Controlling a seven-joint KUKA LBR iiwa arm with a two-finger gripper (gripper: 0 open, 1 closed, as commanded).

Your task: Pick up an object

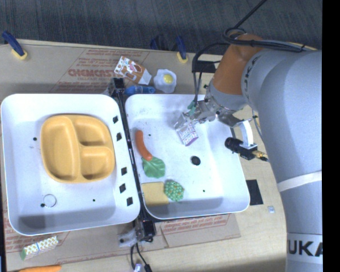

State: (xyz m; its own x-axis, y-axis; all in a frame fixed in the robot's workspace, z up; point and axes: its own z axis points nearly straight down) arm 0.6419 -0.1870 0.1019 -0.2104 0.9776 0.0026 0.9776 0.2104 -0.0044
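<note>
My gripper hangs over the upper middle of the right bin, reaching in from the right. A small white packet with a pink pattern sits tilted right at its tip, touching or nearly touching it. Lower left of it in the same bin lie an orange carrot, a green leaf piece, a green bumpy ball and a flat yellow block. A small black disc lies near the bin's middle.
The left bin holds a yellow divided tray. Behind the bins on the cardboard sit a snack packet, a blue item and a yellow-and-white cup. A wrapped sweet lies at the front left.
</note>
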